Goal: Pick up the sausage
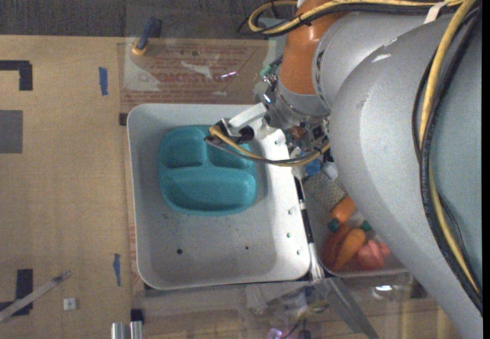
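Note:
My gripper (303, 143) hangs over the wall between the two bins, at the far end of the right bin (367, 272), under the orange-banded wrist (306, 62). In the right bin, near its front, lies a cluster of toy foods: an orange carrot-like piece (351, 244), a second orange piece (343, 210), a pink piece (372, 253) and a reddish-brown piece (330, 247) that may be the sausage. The gripper stands well apart from that cluster. The arm hides most of the right bin.
A teal divided plate (205, 171) lies in the far half of the left bin (222, 257). A small blue thing (312, 171) shows just below the gripper. A clear sheet with a blue-and-yellow tool (145, 36) lies behind the bins.

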Controlling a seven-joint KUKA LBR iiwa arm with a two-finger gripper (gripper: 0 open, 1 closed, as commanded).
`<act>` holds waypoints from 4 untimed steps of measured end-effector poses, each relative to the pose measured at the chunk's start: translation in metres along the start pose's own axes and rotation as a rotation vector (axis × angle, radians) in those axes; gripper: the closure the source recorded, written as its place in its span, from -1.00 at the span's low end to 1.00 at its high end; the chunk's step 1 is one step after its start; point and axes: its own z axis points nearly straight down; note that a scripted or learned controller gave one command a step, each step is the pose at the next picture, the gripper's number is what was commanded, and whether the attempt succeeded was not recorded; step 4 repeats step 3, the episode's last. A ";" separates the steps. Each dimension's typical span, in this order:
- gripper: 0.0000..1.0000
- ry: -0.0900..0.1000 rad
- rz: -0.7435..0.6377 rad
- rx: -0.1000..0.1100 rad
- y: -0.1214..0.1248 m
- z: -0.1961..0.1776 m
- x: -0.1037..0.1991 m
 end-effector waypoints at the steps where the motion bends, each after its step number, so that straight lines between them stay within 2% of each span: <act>1: -1.00 -0.007 -0.137 -0.013 -0.058 0.045 0.070; 2: -1.00 0.002 0.010 -0.003 0.013 -0.032 0.031; 3: -1.00 0.012 0.167 0.001 -0.069 0.034 0.065; 4: -1.00 0.012 0.167 0.001 -0.069 0.034 0.065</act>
